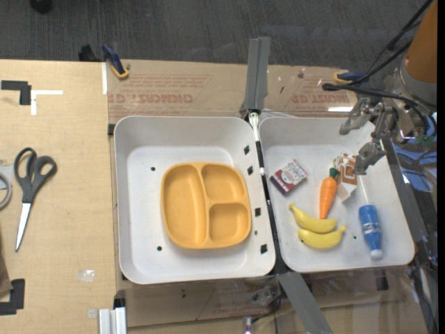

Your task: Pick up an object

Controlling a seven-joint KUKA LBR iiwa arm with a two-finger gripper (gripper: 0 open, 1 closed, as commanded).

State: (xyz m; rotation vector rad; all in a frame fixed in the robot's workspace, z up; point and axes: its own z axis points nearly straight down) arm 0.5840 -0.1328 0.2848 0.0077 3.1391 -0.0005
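High slanted view over bins [125,207]

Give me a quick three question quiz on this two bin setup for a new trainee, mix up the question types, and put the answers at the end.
1. True or false: the orange divided tray lies in the right bin.
2. Multiple choice: which object lies directly beside the bananas, above them in the camera view? A) scissors B) carrot C) clamp
3. Fill in: the blue bottle lies near the right bin's ______ wall as the camera sees it.

Key:
1. False; it lies in the left bin.
2. B, the carrot.
3. Right.
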